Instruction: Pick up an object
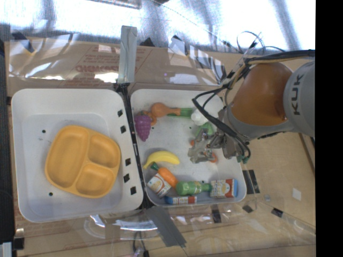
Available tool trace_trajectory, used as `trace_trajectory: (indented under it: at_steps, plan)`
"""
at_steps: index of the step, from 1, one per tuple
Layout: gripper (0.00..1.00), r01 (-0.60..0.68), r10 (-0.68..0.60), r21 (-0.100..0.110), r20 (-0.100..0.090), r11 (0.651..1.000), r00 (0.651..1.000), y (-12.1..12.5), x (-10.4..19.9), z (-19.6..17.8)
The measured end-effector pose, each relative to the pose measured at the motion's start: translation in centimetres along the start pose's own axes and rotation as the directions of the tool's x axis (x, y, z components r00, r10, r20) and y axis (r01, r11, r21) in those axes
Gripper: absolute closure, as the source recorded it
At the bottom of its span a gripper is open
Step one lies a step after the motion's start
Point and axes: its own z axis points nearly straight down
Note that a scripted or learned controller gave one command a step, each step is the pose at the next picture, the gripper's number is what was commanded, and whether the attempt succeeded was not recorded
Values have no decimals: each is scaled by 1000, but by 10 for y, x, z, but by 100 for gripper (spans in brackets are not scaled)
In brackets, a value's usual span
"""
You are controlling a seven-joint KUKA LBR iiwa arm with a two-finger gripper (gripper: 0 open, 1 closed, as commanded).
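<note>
The right bin (236, 171) holds several toy foods. An orange-and-green carrot (167, 111) lies at the back, with purple grapes (142, 126) at the left wall. A yellow banana (162, 158) sits mid-bin. Along the front lie an orange bottle (161, 179), a green bottle (192, 187), a small carton (224, 187) and a thin blue-and-red item (179, 199). My gripper (202, 150) hangs low over the bin's bare middle right, to the right of the banana. A white-and-green item (200, 118) lies just behind it, partly hidden by cables.
The left bin (27, 116) holds a yellow divided plate (81, 160). The grey arm with its orange band (260, 98) covers the right bin's far right corner. Black cables (211, 98) loop over the back of that bin. Cardboard and tape surround both bins.
</note>
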Motion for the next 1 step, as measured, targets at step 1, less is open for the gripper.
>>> trace_trajectory:
  at_steps: [1]
  plan:
    - [100,112,-112,2,7,994,994,39,-18,-67]
